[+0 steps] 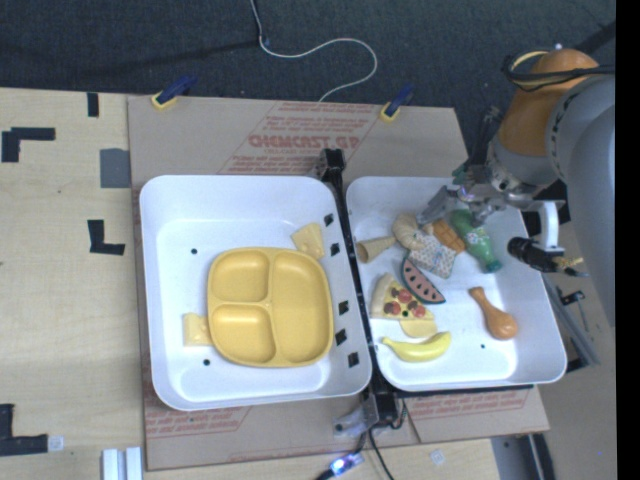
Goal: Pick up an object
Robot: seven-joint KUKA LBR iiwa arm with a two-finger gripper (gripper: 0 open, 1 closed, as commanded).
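Banana [417, 346] lies near front edge of right bin [530, 363]. We see gripper [462, 208] low at back of same bin, over toy pile. Orange carrot [449, 236] sits right under it, slanting toward back left corner. We cannot tell its state.

Yellow divided plate [270, 305] in left bin [160, 203]; white cable [320, 53] above cardboard [290, 138].

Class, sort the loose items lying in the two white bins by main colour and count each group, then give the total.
Yellow: 5 — divided plastic plate, two cheese wedges, toy banana, pizza slice
Tan/orange: 4 — ice-cream cone, drumstick, cracker block, carrot-like piece
Red: 1 — watermelon slice
Green: 1 — green toy
Total: 11
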